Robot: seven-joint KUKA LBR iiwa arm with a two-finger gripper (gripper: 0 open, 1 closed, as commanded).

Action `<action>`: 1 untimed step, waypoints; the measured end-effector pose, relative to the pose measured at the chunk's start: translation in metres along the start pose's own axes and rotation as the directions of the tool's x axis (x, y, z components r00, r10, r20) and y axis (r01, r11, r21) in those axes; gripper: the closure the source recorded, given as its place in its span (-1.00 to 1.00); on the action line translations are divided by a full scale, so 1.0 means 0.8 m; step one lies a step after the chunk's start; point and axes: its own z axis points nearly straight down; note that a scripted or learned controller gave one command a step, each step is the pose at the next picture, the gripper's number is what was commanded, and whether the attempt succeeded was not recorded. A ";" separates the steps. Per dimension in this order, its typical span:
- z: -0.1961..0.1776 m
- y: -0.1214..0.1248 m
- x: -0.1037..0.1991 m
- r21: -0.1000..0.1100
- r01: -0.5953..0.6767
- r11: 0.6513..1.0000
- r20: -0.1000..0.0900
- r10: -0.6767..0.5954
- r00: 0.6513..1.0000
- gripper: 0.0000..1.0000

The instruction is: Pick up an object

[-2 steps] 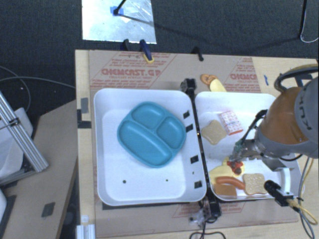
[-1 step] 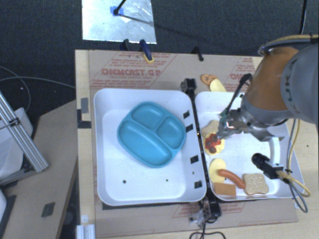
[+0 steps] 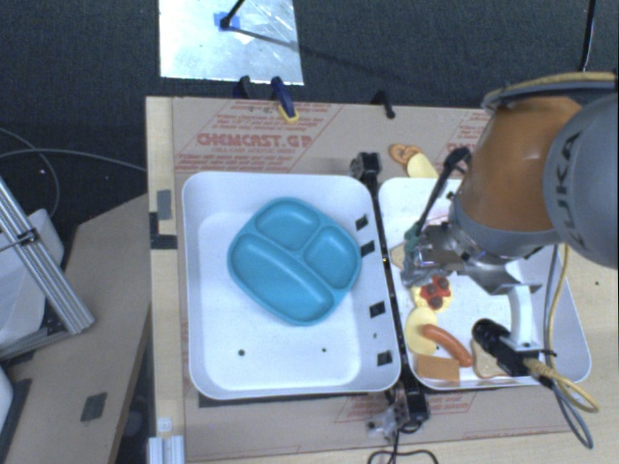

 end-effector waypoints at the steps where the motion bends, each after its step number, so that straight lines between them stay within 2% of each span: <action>1: -0.075 0.004 0.123 -0.004 0.003 1.000 -0.001 -0.003 1.000 1.00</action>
